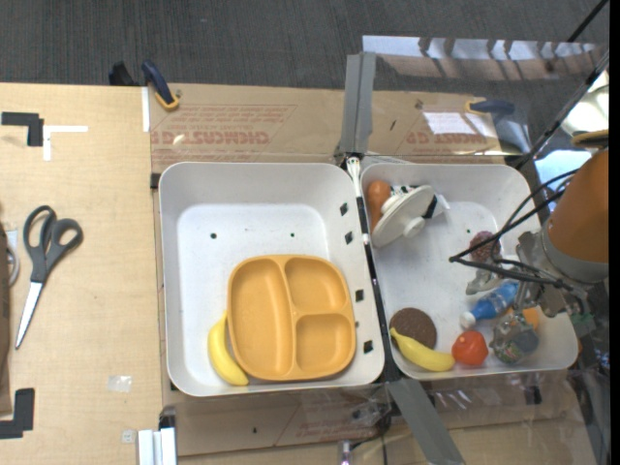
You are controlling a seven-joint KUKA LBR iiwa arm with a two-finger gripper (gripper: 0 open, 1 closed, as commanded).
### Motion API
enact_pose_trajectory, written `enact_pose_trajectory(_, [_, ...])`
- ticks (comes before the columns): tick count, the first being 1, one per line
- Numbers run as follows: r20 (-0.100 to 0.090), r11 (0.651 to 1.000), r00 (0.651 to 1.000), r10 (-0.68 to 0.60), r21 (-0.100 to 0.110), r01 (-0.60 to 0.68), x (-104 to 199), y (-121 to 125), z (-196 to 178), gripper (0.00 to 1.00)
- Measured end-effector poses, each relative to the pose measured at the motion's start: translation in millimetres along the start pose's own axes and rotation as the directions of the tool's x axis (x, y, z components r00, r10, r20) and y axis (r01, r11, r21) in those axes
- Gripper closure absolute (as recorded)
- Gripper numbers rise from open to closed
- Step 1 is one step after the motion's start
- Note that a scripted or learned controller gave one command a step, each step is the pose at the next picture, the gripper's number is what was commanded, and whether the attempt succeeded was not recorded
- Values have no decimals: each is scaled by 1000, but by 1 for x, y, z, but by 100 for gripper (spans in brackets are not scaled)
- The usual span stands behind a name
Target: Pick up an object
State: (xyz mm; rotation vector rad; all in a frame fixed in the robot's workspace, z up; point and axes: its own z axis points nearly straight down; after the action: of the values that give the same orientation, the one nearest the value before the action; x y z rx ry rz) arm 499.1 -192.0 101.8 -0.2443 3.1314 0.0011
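Over on the right side of the camera view, the arm (pixel 586 216) reached in, orange band glowing at the frame's edge, and the gripper (pixel 518 303) sat low in the right bin (pixel 441 264), near its right wall. Whether it was clenched or released could not be told; cables and dark linkage cluttered that corner.

Plenty lay in that right bin. A blue object (pixel 492 301) sat just left of the gripper, and a greyish lump (pixel 513 342) rested below it, right by the front wall. A red tomato (pixel 470 348) sat just beside that lump, and a yellow banana (pixel 422 352) stretched along the front edge, touching a brown round piece (pixel 414 325) above it. Up at the back, a white lidded thing (pixel 405 211) lay tilted, with an orange-brown object (pixel 377 200) tucked against the wall beside it.

Across in the left bin (pixel 194 260), an orange divided plate (pixel 291 316) took the front middle, and a second banana (pixel 224 352) curled at its left rim, partly beneath it.

Out on the bench (pixel 87 337), well apart from both bins, scissors (pixel 44 260) lay with their handles up. A blue-and-yellow clamp (pixel 160 85) sat at the cardboard's (pixel 252 129) back corner.
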Motion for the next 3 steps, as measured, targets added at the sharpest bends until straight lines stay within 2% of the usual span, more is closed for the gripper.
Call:
enact_pose_trajectory(1, [1,999,999,32,0,-32,7,3,10,0])
enact_pose_trajectory(2, [0,997,997,74,0,-74,12,23,10,0])
enact_pose_trajectory(3, [2,982,982,186,1,-186,9,17,10,0])
